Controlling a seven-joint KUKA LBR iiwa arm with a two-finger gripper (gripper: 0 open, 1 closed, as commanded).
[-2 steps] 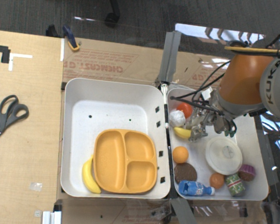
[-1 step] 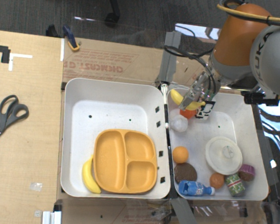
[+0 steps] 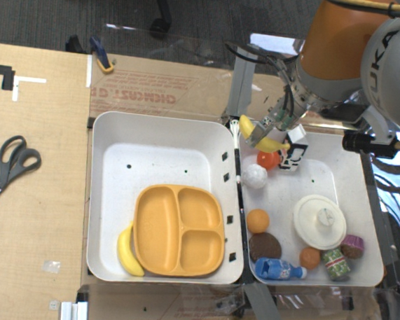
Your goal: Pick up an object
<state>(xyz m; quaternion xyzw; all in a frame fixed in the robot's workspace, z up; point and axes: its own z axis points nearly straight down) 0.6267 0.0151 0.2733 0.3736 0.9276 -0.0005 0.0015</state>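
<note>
My gripper hangs low over the far left corner of the right bin, under the orange-banded wrist. A yellow object lies at its left side. Just below it sit a red-orange object and a black-and-white block; whether either touches the gripper I cannot tell. Further forward in the same bin lie a white ball, an orange ball, a brown lump, a blue bottle and a white round lid.
A small orange ball, a green patterned can and a purple piece crowd the right bin's near right corner. The left bin holds a yellow divided plate and a banana. Scissors lie on the bench.
</note>
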